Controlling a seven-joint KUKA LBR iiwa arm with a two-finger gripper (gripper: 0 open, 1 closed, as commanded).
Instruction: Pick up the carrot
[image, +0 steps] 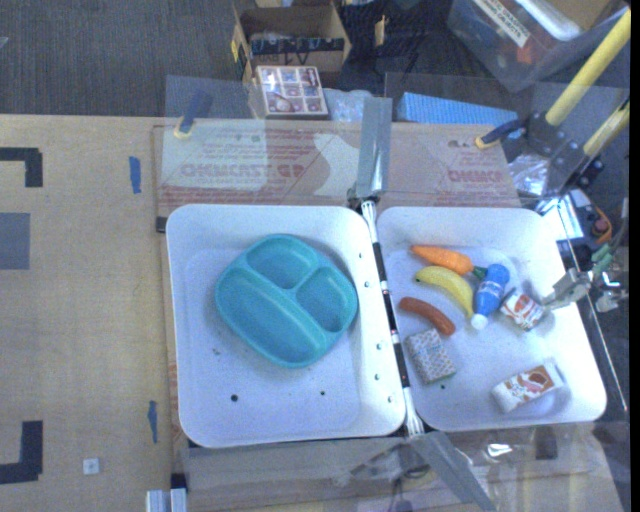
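Note:
The carrot (441, 259), orange and short, lies in the upper left part of the right bin (570, 345), just above a yellow banana (446, 286). My gripper (573, 288) is low over the bin's right side, beside a small red and white carton (522, 310). It is well to the right of the carrot and not touching it. Nothing shows between it and the carrot except a blue bottle (490, 291).
The right bin also holds a brown sausage (427, 315), a grey speckled block (431, 356) and a second carton (527, 387). A teal divided plate (287, 299) lies in the left bin (200, 400). Boxes and yellow poles stand behind the bins.

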